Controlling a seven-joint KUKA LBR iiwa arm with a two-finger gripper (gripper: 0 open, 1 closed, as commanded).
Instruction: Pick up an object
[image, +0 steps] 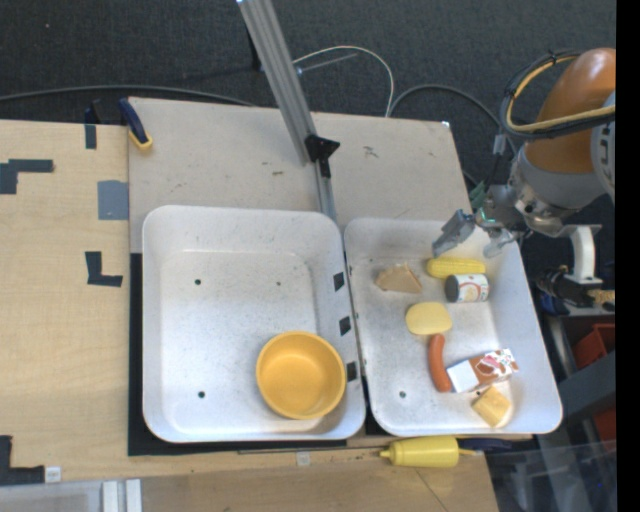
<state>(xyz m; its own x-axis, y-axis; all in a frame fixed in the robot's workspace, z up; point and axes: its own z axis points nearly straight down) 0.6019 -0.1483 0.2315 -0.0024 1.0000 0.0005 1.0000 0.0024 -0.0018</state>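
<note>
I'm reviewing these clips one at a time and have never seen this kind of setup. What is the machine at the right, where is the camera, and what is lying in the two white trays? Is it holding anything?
The camera is fixed above the bench and looks down at a slant. The grey and orange shape at the right is a robot arm; its two-finger gripper hangs over the far edge of the right bin, fingers spread, with nothing between them.

The right bin holds toy food: a corn cob just below the gripper, a small can, a tan wedge, a pale yellow round piece, a sausage, a red and white carton and a cheese-coloured block.

The left bin holds a yellow bowl. A yellow bottle lies on the bench in front of the bins.
</note>
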